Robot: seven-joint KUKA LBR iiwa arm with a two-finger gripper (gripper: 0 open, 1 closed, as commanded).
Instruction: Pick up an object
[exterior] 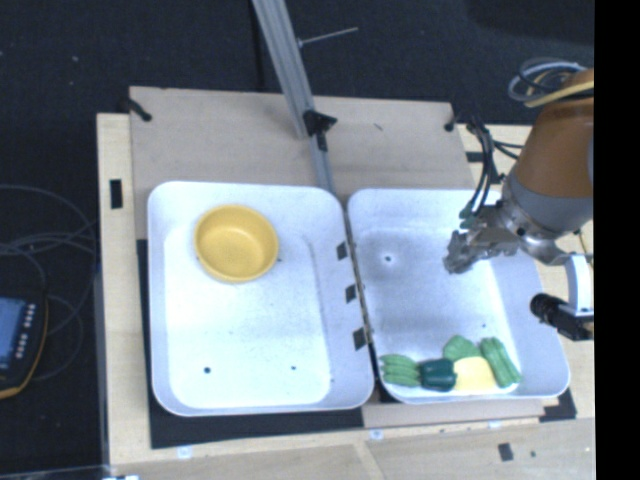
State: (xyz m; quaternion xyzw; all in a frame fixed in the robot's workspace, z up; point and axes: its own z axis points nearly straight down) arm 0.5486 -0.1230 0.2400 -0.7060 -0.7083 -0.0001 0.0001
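Currently the gripper [462,255] is seen over the upper part of the right bin [420,218] — jaws state cannot be told, nothing is seen between them. Small objects are clustered along that bin's near edge: green pieces [398,369], a dark green piece [437,373], a yellow block [474,374]. A yellow bowl [236,243] sits in the left bin [250,358] — tabletop [390,148] underneath.

- Grey arm [560,168] enters from the right of the camera view, orange band above the wrist at the upper right.
- Wrist angles down and to the left.
- Gripper [462,255] sits at the arm's left end, pointing down-left, tip looks blurred.
- Nothing visibly held at the tip, as far as the blur allows.
- A white-and-black fitting [568,303] sticks out below the wrist.
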